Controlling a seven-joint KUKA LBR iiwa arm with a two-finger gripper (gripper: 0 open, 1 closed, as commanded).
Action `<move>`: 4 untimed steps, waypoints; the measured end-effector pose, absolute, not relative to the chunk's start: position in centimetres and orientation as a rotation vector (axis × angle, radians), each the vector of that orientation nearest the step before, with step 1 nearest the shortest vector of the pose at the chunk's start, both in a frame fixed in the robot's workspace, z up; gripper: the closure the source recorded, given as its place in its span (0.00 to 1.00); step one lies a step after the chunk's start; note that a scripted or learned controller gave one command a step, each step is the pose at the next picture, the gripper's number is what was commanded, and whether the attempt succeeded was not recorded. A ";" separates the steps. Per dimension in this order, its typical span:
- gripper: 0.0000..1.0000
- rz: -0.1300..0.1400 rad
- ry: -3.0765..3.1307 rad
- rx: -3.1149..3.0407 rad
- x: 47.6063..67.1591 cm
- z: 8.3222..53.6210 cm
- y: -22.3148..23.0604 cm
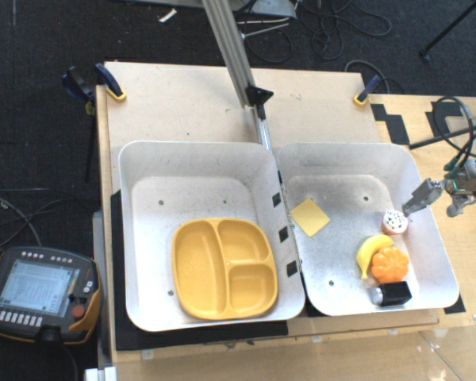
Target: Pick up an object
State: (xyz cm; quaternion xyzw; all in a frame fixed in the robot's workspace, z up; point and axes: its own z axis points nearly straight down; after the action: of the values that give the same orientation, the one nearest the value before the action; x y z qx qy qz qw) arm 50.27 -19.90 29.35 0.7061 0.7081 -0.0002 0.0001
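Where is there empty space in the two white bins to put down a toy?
In the right bin, the back half behind the yellow square is bare. Its front right corner is crowded: banana, orange thing, black thing, small round thing. In the left bin, the yellow tray fills the front; the strip behind it is free.

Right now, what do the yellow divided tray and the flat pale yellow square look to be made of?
The yellow divided tray looks like moulded plastic: smooth, rounded compartments, faint sheen. The flat pale yellow square seems matte, perhaps foam or card; the view leaves it open.
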 end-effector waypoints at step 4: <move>0.00 -0.004 2.224 2.225 49.9 13.1 -21.0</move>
State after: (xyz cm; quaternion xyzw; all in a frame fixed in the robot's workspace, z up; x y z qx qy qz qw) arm 49.90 -21.03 13.14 0.7074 0.7068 -0.0012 -0.0021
